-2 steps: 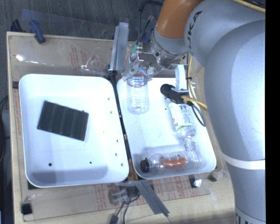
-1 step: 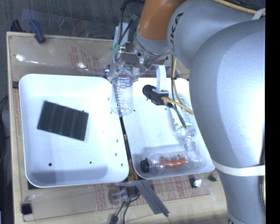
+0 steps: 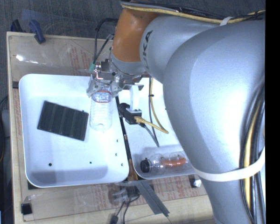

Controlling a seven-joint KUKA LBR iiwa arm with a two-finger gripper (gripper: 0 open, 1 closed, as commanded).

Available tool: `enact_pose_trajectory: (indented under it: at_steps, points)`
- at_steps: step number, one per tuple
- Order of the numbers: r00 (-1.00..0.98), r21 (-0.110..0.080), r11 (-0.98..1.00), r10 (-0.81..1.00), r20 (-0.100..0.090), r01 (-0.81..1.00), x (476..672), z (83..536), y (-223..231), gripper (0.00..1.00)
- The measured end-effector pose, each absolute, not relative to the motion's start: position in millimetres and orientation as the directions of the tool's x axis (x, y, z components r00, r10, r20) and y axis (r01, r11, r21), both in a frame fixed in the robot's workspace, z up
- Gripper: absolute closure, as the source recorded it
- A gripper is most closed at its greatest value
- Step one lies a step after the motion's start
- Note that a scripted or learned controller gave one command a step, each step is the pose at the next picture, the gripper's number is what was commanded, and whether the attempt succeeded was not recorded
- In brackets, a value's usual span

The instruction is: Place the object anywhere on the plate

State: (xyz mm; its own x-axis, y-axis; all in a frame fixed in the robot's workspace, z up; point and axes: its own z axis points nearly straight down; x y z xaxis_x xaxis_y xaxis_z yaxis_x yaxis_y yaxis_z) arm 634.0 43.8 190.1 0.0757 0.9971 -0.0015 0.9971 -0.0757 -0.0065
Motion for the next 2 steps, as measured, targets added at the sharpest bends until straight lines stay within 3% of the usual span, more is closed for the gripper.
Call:
enact_pose_trajectory:
  at_steps: [1, 2]
  points:
    - [-0.043, 0.000, 0.043, 0.999, 0.001, 0.999, 646.4, 293, 114, 1.00]
    - [-0.062, -0.007, 0.062, 0.998, -0.002, 0.998, 655.4, 245, 154, 1.00]
